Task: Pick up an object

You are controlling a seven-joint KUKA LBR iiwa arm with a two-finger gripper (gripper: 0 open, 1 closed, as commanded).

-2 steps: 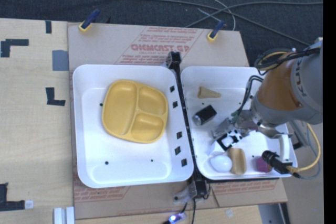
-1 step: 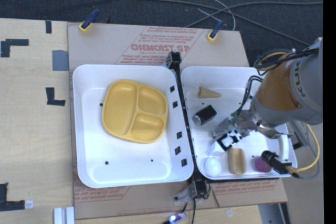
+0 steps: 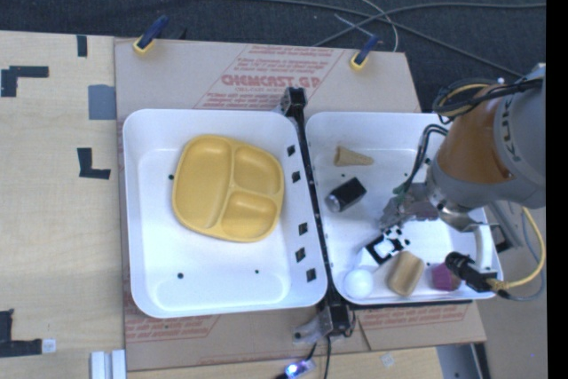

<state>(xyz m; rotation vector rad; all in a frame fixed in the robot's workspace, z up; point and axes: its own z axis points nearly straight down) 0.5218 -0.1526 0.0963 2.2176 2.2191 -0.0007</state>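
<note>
Objects crowd the right bin [image 3: 404,124], and the gripper [image 3: 395,222] is down among them, low in the lower middle of that bin, right above a small black-and-white checkered piece [image 3: 386,246]. Whether anything sits in its grip, I can't tell; the tip is a dark tangle from up here. My read: we're at the reach-and-descend step, with the grasp itself not yet confirmed. Next move, I'd say, calls for a firm close on one item and a straight lift clear of the neighbours, because they're packed tight down there.

Working outward, count them off. Just below the checkered piece: one tan block [image 3: 404,272], one white ball [image 3: 359,282] to its left, one purple lump [image 3: 443,277] to its right. Up and left of the gripper, one black cylinder [image 3: 346,193], and beyond it one tan wedge [image 3: 353,158] near the far wall. That's six pieces in the right bin.

Across the divider, the left bin [image 3: 146,280] holds one yellow divided plate [image 3: 228,188]. Two bins, one arm [image 3: 488,151].
</note>
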